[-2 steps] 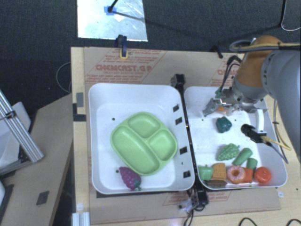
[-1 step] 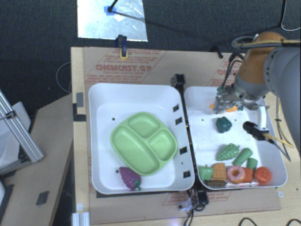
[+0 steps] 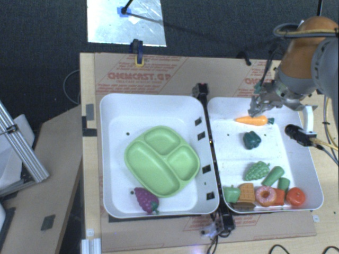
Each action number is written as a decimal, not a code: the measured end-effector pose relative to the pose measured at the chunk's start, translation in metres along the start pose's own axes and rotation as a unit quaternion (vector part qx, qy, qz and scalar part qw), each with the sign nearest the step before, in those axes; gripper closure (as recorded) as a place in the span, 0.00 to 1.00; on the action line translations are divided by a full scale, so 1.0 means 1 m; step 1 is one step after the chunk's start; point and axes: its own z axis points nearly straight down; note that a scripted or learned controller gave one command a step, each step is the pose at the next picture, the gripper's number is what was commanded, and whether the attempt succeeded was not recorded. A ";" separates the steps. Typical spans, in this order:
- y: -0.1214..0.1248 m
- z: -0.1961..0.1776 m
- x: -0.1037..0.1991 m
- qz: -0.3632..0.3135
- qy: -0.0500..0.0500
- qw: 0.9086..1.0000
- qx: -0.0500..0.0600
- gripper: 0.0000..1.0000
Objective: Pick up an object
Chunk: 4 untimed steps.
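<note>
Robot lab bench — a test rig, not a home.
Two white bins point(image 3: 159, 103) sit on protective-papered board point(image 3: 159, 74), clamped at the far edge point(image 3: 137, 52) — aluminium framing point(image 3: 18, 147) at left, cables point(image 3: 318, 142) at right, dark carpet point(image 3: 37, 36).

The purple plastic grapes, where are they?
The purple plastic grapes lie in the left white bin, at its near edge, right below the green divided plate.
</note>
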 end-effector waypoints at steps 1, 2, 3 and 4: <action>0.003 -0.055 0.000 -0.001 0.000 1.000 0.000 1.00; -0.002 -0.050 0.062 -0.003 0.002 1.000 0.004 1.00; -0.019 -0.048 0.119 -0.003 0.002 1.000 0.004 1.00; -0.022 -0.064 0.177 -0.003 0.002 1.000 0.003 1.00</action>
